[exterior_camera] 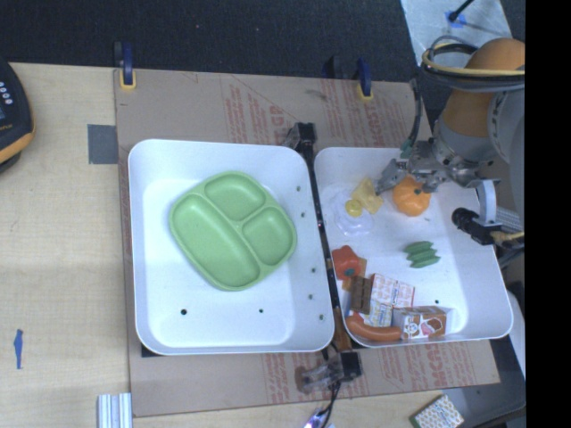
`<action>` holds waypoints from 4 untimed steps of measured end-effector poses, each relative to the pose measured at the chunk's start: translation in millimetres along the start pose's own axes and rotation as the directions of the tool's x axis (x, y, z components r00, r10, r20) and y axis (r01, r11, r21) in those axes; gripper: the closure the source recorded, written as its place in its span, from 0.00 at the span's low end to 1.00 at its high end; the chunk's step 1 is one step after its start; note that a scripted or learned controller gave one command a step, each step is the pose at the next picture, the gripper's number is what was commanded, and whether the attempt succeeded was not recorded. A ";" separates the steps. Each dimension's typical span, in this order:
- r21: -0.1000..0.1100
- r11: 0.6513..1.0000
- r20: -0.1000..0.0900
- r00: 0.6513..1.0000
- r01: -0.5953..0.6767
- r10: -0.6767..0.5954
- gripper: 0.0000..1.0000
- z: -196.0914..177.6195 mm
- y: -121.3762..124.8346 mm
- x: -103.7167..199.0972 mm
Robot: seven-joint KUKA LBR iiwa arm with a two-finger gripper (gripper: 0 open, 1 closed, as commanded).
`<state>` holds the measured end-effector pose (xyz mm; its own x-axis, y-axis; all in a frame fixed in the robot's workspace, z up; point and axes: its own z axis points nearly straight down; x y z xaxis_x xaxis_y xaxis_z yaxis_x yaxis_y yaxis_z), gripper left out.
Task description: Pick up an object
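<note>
The grey arm with its orange band enters at the upper right of the frame, and its two-finger gripper point(412, 184) is lowered into the upper part of the right shallow white plastic bin point(482, 306). The metal fingers stand on either side of a small round orange toy fruit point(411, 200), which sits directly beneath them; whether they are clamped on it or merely straddling it cannot be told, since the fruit may be resting on the bin floor. This fruit is judged to be the pick target. Just left of it lies a small pale yellow toy piece point(361, 198). Lower right of the fruit lies a green pod-shaped toy point(422, 254). Toward the bin's lower edge, an orange-red block point(347, 261), small printed cartons point(393, 292) and a brown sausage-shaped toy point(373, 332) are crowded together, so the isolated fruit gives clearer finger access. The left white bin point(161, 319) holds a light green divided plastic plate point(234, 230), well apart from the work area.
</note>
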<state>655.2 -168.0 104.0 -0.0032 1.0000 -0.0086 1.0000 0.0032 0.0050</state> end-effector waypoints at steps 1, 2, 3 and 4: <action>-0.015 1.000 0.007 1.000 0.002 -0.002 0.00 -0.2 7.3 22.3; -0.020 1.000 0.002 1.000 0.006 -0.006 1.00 -13.5 9.7 24.3; 0.002 1.000 -0.004 1.000 -0.004 0.004 1.00 -87.3 1.7 -49.3; 0.007 1.000 -0.008 1.000 0.000 0.000 0.00 -82.5 1.3 -45.2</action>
<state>656.2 -212.4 186.9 -0.0037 1.0000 -0.0007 1.0000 0.0037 -0.0023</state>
